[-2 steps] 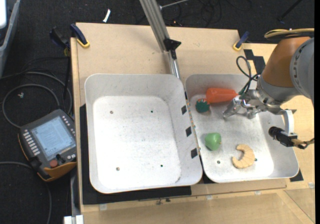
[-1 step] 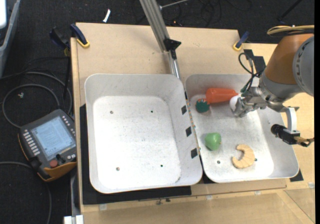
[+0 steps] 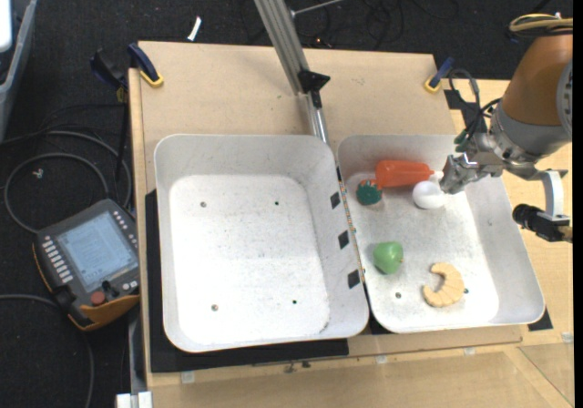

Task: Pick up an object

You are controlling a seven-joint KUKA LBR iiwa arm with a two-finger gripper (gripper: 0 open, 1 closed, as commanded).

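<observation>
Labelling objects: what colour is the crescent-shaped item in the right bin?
Tan, like a croissant; camera view shows it clearly.

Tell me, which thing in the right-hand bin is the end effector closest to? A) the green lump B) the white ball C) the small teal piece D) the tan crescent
B: the end effector hangs right beside the white ball, while the other items lie farther off.

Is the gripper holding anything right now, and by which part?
Cannot be told. The gripper sits right against the white ball, but no object visibly sits between its fingers.
</observation>
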